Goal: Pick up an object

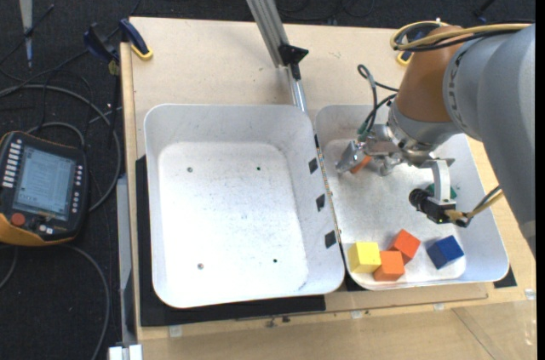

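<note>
Tool low in right bin; you cannot tell its opening or any hold. Cubes lie toward camera from tool, against near rim: yellow cube, two orange cubes, blue cube. Yellow sits nearest tool.

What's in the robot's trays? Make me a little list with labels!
arm: grey with an orange band, reaching in from the right
end effector: low over the far part of the right tray
right tray: yellow block, two orange blocks, blue block, all near the front rim
left tray: white, speckled floor
blocks touching: yellow and the lower orange one sit side by side
</note>
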You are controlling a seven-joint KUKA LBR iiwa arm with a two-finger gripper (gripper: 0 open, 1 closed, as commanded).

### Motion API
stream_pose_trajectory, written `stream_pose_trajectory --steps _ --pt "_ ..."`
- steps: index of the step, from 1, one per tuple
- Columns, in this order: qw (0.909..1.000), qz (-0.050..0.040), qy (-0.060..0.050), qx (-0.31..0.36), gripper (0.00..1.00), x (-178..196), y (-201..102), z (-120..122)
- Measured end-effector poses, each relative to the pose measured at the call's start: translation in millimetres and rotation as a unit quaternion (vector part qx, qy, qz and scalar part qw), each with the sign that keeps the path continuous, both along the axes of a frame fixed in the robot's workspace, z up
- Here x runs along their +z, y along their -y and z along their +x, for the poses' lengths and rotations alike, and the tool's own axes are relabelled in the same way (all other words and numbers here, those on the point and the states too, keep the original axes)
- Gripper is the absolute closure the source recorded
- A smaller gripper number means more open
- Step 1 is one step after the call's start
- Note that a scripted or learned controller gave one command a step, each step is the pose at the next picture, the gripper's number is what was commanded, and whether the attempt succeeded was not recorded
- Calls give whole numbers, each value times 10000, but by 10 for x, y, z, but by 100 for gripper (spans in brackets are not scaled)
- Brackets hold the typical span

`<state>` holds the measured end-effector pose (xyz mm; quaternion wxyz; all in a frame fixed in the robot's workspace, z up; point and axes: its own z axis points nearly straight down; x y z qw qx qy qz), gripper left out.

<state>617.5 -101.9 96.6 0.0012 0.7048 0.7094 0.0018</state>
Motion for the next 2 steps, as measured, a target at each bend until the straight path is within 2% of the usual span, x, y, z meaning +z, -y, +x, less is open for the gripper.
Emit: stream_pose_trajectory --steps 1,2 --pt "10000 -7 -1 -5 0 -8 61 274" --pt "10000 -10 -10 1 100 93 59 264"
